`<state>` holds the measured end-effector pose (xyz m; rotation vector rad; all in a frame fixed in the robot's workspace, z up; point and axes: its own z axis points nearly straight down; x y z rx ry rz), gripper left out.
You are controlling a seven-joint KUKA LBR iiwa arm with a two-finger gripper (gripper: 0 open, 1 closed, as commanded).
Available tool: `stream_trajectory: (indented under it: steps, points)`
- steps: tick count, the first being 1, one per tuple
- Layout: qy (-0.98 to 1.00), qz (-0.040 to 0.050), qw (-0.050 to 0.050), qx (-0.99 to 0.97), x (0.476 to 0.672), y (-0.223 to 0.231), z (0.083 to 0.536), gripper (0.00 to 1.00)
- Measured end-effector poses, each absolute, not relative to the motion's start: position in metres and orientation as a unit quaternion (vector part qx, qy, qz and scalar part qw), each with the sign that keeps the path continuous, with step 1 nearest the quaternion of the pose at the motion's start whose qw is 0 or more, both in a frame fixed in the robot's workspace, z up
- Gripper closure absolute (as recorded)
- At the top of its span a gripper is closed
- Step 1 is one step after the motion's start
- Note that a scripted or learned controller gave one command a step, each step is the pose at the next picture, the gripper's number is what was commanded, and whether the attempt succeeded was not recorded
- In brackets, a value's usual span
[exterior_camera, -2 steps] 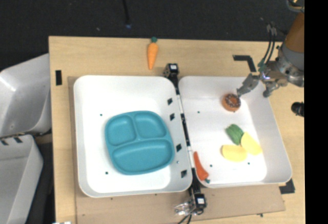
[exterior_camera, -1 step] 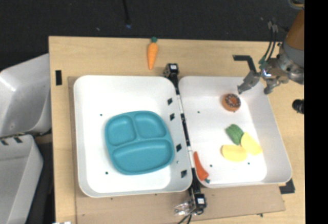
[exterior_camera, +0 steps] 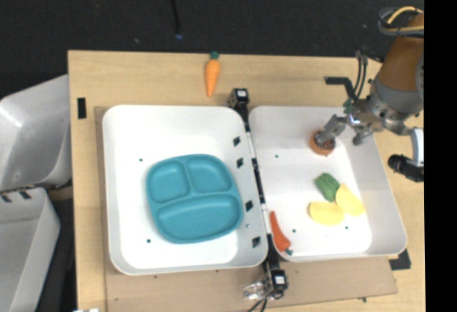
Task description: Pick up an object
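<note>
Camera view: tool (exterior_camera: 330, 133) over a round brown object (exterior_camera: 322, 144) (axis, grip state unclear).

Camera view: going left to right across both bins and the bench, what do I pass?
Blue divided plate → orange carrot on the bench → red pepper → small brown piece under the gripper. The green piece and the two yellow pieces overlap it in order, so I leave their places out.
</note>
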<state>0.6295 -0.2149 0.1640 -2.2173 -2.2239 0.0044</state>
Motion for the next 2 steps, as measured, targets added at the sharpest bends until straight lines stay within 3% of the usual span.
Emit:
stream_trajectory:
  steps: [1,2]
  points:
    - [-0.707,0.0016,0.0,-0.707,0.624,-0.226,0.113,0.0]
    - [-0.707,0.0008,-0.001,-0.707,0.625,-0.227,0.102,0.0]
